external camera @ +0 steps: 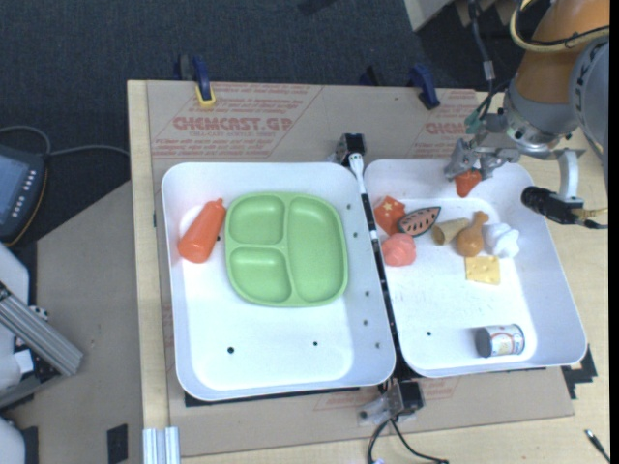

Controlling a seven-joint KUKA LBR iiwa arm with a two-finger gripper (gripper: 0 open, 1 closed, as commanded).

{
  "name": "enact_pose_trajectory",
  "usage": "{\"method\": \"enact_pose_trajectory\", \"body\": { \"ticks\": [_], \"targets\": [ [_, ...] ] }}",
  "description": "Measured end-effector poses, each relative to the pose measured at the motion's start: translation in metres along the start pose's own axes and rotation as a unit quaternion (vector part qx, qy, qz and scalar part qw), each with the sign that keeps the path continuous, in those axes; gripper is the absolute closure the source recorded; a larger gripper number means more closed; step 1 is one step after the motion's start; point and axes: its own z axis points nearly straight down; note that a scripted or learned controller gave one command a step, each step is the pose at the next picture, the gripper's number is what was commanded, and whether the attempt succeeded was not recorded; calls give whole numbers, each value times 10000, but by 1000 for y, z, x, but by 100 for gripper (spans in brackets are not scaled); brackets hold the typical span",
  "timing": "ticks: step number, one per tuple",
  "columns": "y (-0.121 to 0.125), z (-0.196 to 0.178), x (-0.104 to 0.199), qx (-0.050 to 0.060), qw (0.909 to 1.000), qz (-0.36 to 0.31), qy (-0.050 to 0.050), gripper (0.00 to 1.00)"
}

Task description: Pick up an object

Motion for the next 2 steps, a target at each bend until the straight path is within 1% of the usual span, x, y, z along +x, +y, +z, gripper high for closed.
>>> {"method": "enact_pose_trajectory", "body": {
  "ticks": [1,2],
  "targets": [
    [7,-47,-4,-1,10000,-3,0,100],
    [8,-72,-4,16,10000,4,6,100]
  ]
}}
